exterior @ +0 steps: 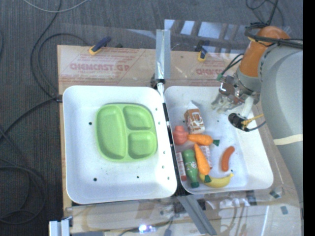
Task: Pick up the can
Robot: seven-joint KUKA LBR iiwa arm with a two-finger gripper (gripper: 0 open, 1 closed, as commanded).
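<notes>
L bin point(78, 146): green divided tray point(127, 132), lying flat, centred. R bin point(256, 171): two carrots point(201, 139) mid, green bottle point(191, 167) beside lower carrot, banana point(219, 181) near front edge, sausage point(226, 158) to the R, apart.

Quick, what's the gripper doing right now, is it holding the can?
Gripper: over the right bin's far corner, apart from the can; open or closed cannot be told.

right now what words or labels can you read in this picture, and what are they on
"CHEMCAST GP", red print on the brown board behind the left bin; the same print by the right bin is too blurred to read.
Can label: too small to read.
Green bottle label: too small to read.
</notes>
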